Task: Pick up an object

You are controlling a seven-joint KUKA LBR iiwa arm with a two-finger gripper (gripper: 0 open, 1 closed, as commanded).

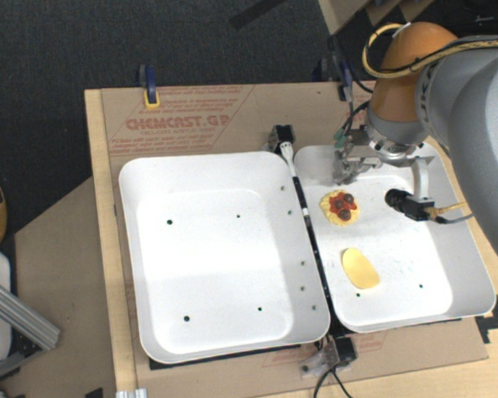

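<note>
The gripper [346, 173] is hovering at the far edge of the right bin [457, 303], just beside the small yellow-and-red toy [340, 207]; whether it is grasping anything I cannot tell. It should be centring over the toy before descending. The yellow oval piece [360, 268] is lying nearer. The left bin [138, 180] is sitting alongside on the tabletop [102, 127].

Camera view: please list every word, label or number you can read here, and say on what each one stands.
"CHEMCAST GP": red print on the brown protective paper of the board under the bins, at its far edge.
Smaller red lines above and below that brand: too blurred to read.
</note>
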